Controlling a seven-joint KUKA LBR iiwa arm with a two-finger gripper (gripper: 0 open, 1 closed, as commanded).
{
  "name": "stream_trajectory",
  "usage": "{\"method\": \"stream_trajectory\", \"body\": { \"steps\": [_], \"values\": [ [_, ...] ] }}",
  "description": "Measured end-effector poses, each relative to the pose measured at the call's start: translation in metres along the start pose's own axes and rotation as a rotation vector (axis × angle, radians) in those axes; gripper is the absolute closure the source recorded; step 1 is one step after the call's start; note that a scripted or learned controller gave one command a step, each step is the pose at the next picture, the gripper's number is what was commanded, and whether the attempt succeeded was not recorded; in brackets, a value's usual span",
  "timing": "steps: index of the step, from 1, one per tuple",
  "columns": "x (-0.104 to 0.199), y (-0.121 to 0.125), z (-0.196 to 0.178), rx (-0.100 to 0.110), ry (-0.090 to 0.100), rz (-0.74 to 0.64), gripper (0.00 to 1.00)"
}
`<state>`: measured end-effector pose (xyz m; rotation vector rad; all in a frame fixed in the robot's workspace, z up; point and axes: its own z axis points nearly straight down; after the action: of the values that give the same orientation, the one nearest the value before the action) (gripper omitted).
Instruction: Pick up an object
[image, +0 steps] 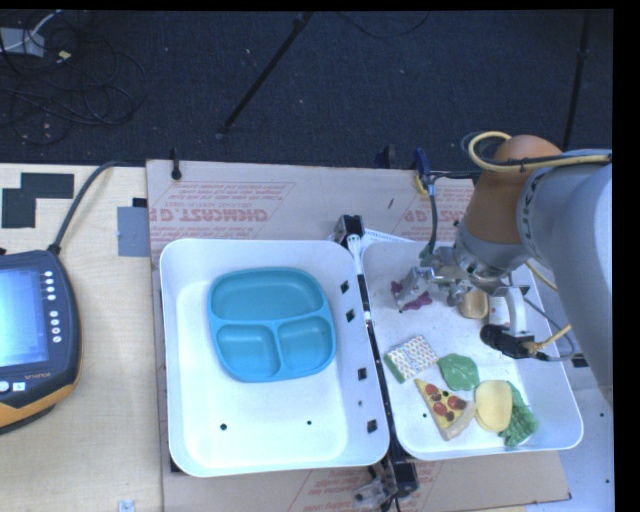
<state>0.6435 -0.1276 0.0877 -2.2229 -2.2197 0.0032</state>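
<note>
Small purple toy (409, 291) lies in right bin (560, 425), upper left part, long axis running left-right, tilted slightly. Gripper (436, 279) sits just beside its right end; finger state cannot be judged. Step looks like approach-to-grasp. Next move needs straddling the toy across its short side before closing.

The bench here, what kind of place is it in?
Probably a robotics lab: a grey arm reaches over two white bins holding toy food, and a control pendant lies beside them.
</note>
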Motion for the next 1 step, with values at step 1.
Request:
{"method": "stream_trajectory", "body": {
  "steps": [1],
  "values": [
    [0.0372,-0.0001,0.0005,0.002,0.003,-0.004,0.0]
  ]
}}
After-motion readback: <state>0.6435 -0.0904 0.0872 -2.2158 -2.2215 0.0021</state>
